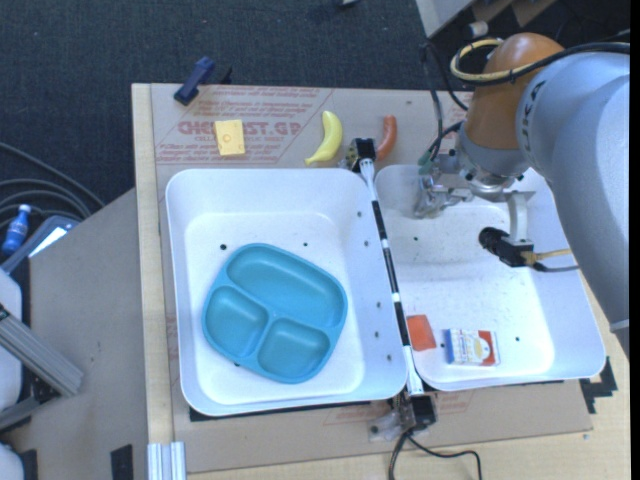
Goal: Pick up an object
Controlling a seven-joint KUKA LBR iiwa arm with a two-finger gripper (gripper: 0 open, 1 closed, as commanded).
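Gripper: the gripper (432, 200) hangs over the right bin's (560, 353) far left corner; whether its fingers are apart or together cannot be told.
Objects: an orange block (420, 333) and small printed card (469, 347) lie near the front, well apart from it.
Risk: it probably closes on nothing.
Writing: board lettering partly covered, unreadable.
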